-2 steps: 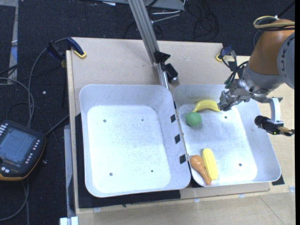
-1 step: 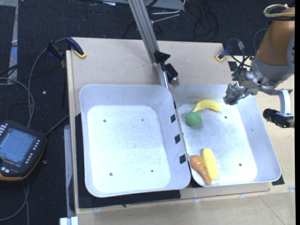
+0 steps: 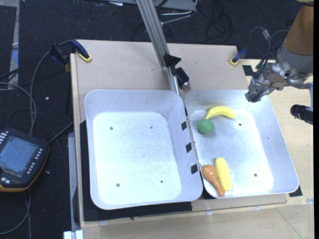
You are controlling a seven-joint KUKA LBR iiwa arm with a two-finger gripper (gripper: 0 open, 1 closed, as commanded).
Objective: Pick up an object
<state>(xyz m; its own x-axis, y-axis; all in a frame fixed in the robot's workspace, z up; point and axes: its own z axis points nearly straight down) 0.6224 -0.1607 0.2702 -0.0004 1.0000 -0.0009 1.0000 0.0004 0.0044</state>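
You are looking at a wooden worktop (image 3: 129, 63) carrying two white bins, cables trailing on the dark floor around it. The arm is reaching in from three o'clock, its gripper (image 3: 253, 95) hanging over the right bin (image 3: 279, 148), whose far rim is at its tip; I cannot tell its state. A banana (image 3: 220, 112), green ball (image 3: 206, 126), yellow piece (image 3: 223, 173) and orange piece (image 3: 212, 178) are lying inside.

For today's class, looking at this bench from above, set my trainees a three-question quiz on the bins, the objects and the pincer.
1. True or false: the banana lies in the right bin.
2. How many objects lie in that bin?
3. Which lies nearest the pincer? A) carrot B) banana C) green ball

Key: 1 true; 2 four, counting the yellow piece beside the carrot; 3 B.
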